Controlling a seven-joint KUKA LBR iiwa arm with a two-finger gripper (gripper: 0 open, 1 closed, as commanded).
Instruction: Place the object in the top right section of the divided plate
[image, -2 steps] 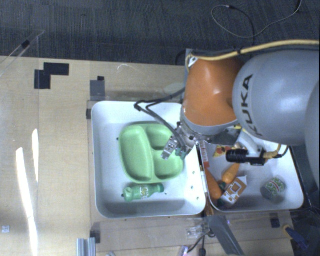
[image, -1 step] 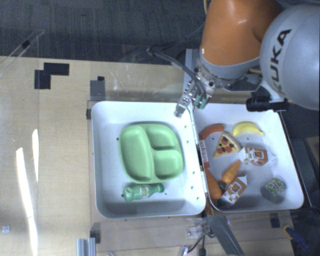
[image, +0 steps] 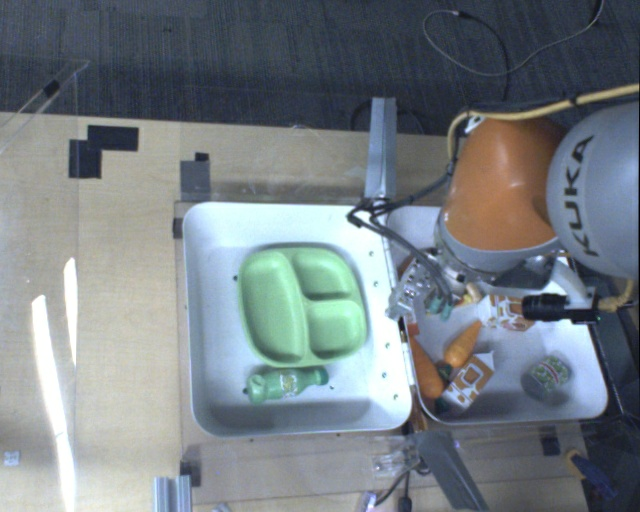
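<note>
The green divided plate (image: 302, 303) lies in the left white bin (image: 205, 330), with one long section on its left and two smaller ones on its right. My gripper (image: 422, 293) hangs over the left part of the right bin (image: 590, 395), just past the wall between the bins, under the orange wrist band. Below it lie an orange carrot (image: 462, 343) and a second long orange piece (image: 428, 373). Nothing shows clearly inside the gripper.
A green bottle (image: 285, 382) lies on its side in the left bin, just below the plate. The right bin also holds a small brown-and-white box (image: 472, 378), a round green-labelled can (image: 548, 375) and a white-and-orange packet (image: 508, 313). A black cable (image: 375, 215) loops above the bins' dividing wall.
</note>
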